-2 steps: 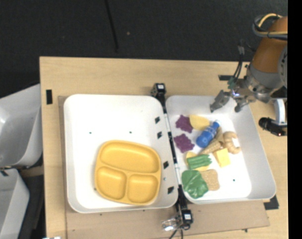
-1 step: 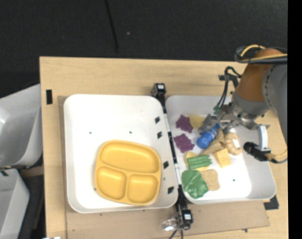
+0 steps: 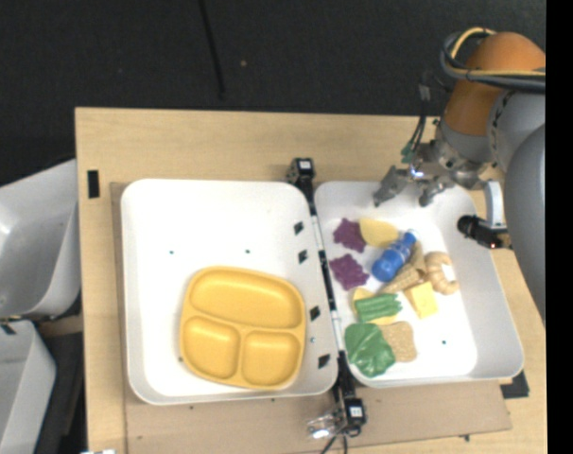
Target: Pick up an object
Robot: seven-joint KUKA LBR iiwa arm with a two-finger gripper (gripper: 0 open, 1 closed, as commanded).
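gripper [image 3: 406, 185] hangs with fingers spread wide and nothing between them over the right bin's [image 3: 485, 348] far edge; the nearest toy, a yellow piece [image 3: 378, 230], lies just toward the bin's middle.

A grey arm [image 3: 523, 149] with an orange band [image 3: 480, 88], dark cables and a metallic end effector [image 3: 407, 189].

We see a robotics lab set-up: a plain wooden worktop [image 3: 220, 140] against a dark backdrop, two white bins [image 3: 135, 253] clipped side by side, toy food pieces [image 3: 386, 291], and an industrial arm [image 3: 485, 93] with exposed cabling.
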